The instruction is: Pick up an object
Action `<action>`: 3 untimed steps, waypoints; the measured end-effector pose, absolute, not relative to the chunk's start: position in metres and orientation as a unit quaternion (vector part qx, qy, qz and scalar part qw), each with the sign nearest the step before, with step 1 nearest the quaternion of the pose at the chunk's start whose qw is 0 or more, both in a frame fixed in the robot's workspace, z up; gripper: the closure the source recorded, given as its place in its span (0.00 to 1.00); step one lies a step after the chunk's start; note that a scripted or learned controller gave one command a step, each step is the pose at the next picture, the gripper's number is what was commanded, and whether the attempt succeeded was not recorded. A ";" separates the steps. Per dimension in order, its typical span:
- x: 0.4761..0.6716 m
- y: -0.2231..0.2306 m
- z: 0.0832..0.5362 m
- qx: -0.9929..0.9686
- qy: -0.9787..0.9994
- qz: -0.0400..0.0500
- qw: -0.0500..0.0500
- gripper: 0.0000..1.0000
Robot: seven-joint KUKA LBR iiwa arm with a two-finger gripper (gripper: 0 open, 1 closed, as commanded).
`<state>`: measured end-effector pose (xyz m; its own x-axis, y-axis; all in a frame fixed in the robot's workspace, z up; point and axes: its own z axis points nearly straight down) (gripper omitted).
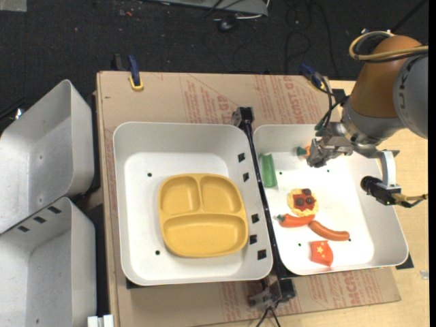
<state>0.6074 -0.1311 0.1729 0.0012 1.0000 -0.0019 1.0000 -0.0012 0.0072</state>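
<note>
right white bin point(381, 203), right of frame: green block point(268, 169), small pizza toy point(303, 201), red chili point(296, 220), sausage point(330, 232), red piece point(321, 252). two-finger gripper point(317, 152) hovers upper bin; fingers' state cannot be told. step: approach. next: descend onto one item.

left white bin point(129, 182): yellow divided plastic plate point(202, 214).

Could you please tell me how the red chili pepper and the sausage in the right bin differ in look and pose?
The small red toy chili pepper is bright red with a green stem end at its left; the orange-brown toy sausage is duller, thicker and blunt at both ends. The pepper lies nearly level under the round yellow pizza slice toy; the sausage slants down to the right. Both are long, slim and lie flat in the right white bin.
</note>
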 end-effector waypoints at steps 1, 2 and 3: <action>0.609 -0.131 0.227 0.706 0.708 0.002 0.003 1.00; 0.592 -0.077 0.225 0.705 0.709 0.000 -0.001 1.00; 0.595 -0.022 0.234 0.704 0.710 0.001 0.000 1.00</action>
